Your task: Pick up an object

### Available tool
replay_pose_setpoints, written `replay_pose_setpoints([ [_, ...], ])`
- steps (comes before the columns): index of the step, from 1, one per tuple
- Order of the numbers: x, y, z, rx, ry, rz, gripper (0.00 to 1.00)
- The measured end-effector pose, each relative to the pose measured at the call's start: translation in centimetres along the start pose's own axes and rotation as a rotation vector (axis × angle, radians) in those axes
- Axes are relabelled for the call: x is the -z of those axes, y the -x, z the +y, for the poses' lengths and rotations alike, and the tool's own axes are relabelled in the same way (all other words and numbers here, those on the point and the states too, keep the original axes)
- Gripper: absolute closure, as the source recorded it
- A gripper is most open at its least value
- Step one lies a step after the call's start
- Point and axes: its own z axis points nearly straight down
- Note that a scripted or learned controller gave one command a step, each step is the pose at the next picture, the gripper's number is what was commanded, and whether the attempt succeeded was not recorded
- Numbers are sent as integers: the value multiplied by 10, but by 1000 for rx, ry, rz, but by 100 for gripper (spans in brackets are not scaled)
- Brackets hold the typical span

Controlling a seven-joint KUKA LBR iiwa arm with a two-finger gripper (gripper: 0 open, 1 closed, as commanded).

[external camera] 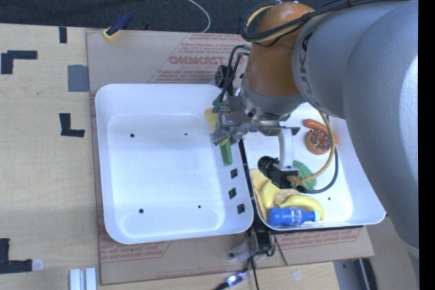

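Camera view: gripper (pixel 230 127) sits over the bin divider (pixel 238 180), finger state unreadable; banana (pixel 285 199) below-right, risk is clipping the wall.

Surfaces: mostly plastic and board.
Both bins (pixel 115 146) look smooth white plastic, slightly glossy. Arm (pixel 367 58) shell matt grey, orange band (pixel 275 51) satin. Bench (pixel 41 166) looks like pale wood; brown cardboard sheet (pixel 183 58) under bins, matt.

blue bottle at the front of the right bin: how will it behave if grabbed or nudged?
The blue bottle lies on its side, so it would probably roll when nudged. It looks smooth and rounded, so it may slip. The banana touches it and would likely shift too.
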Motion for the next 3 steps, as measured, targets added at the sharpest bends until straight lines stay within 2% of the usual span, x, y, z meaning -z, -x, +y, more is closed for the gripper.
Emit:
replay_pose_setpoints([
  [1, 11, -36, 20, 2, 2, 1, 100],
  [2, 47, -118, -71, 10, -2, 3, 100],
  [3, 47, -172, -69, 5, 1, -1, 100],
])
